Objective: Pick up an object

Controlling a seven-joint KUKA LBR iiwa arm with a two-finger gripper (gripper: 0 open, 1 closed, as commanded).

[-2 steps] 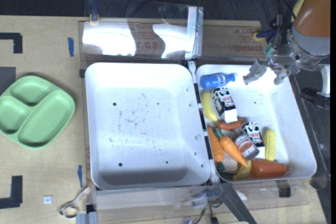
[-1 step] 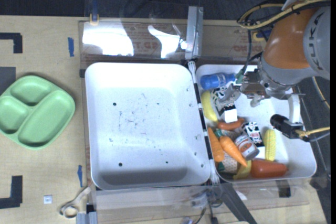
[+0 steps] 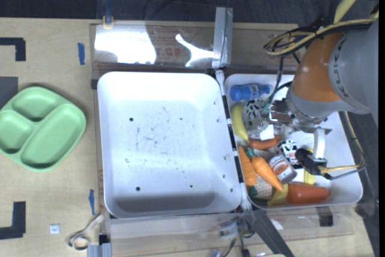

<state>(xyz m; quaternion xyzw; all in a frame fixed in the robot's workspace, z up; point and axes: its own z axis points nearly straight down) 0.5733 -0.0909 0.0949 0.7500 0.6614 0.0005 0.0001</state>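
Note:
The right bin [image 3: 352, 156] holds a heap of toy items. A blue bottle [image 3: 249, 91] lies at its far end, with a yellow banana [image 3: 239, 120] along the left wall. Nearer the front are an orange carrot [image 3: 264, 168], a small can [image 3: 281, 167] and a red sausage-like piece [image 3: 307, 192]. A black-and-white patterned item [image 3: 257, 109] sits by the banana. My gripper [image 3: 287, 129] hangs low over the middle of this heap, just above a small orange piece [image 3: 263, 143]. The arm's grey and orange wrist [image 3: 319, 78] covers the bin's far right part.
The left bin [image 3: 162, 135] lies beside the right one, sharing a middle wall. A green divided plate [image 3: 39, 126] rests on the bench at the far left. A clear panel [image 3: 156, 39] stands behind the left bin. Yellow and black cables [image 3: 295, 39] loop above the arm.

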